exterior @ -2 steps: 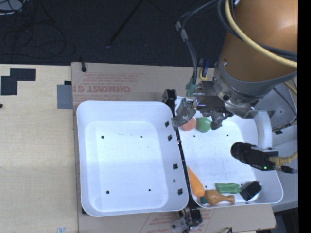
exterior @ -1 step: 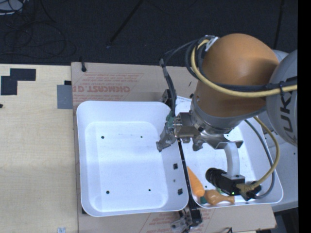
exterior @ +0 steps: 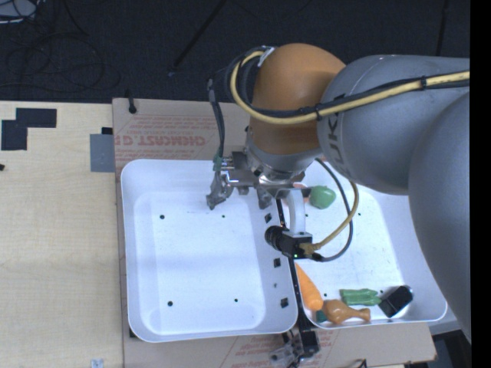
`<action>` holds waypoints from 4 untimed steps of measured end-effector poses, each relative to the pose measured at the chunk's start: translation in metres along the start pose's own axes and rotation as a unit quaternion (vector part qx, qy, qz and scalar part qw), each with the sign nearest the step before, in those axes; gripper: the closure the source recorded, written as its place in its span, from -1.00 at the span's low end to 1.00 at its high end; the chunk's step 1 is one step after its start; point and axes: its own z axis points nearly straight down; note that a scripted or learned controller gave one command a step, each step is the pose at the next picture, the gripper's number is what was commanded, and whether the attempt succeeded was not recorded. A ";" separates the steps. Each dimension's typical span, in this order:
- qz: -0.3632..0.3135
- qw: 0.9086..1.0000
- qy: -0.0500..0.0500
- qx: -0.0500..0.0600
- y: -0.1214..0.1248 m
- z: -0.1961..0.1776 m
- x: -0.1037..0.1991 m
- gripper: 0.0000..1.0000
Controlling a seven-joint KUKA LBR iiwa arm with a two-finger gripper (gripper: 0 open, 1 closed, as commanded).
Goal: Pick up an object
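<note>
As viewed from above at a slant: two shallow white bins side by side on a cardboard sheet (exterior: 169, 133), with pale wooden bench (exterior: 54, 244) at 9 o'clock.

Arm (exterior: 399, 129): grey, entering from 3 o'clock, with an orange band (exterior: 295, 83) above the wrist and a yellow cable (exterior: 368, 94) looped around it.

Gripper (exterior: 240, 198): poised over the 1 o'clock corner of the left bin (exterior: 126, 244), just beside the shared divider. Fingers spread wide, one towards 9 o'clock and one towards 3 o'clock, with nothing between them. Contact with the bin floor not determinable from this angle.

Black cable connector (exterior: 288, 240): hanging below the wrist at 5 o'clock of the gripper, over the divider.

Candidate objects, all in the right bin (exterior: 430, 313) and all apart from the gripper:
- green ball (exterior: 322, 197), near the bin's 11 o'clock side, just beside the wrist at its 3 o'clock;
- orange carrot (exterior: 308, 286), lying along the divider at the bin's 7 o'clock corner;
- tan gourd-shaped piece (exterior: 345, 311), against the 6 o'clock wall, touching or nearly touching the carrot's tip;
- flat green piece (exterior: 359, 296), just at 12 o'clock of the tan piece;
- black block (exterior: 395, 300), tilted, at 3 o'clock of the flat green piece and touching or nearly touching it.
</note>
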 end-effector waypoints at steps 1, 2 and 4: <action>-0.001 1.000 0.001 0.003 -0.037 0.093 0.056 -1.00; 0.000 1.000 0.004 -0.013 -0.041 -0.107 0.062 -1.00; -0.001 1.000 0.005 -0.011 -0.106 -0.311 0.114 -1.00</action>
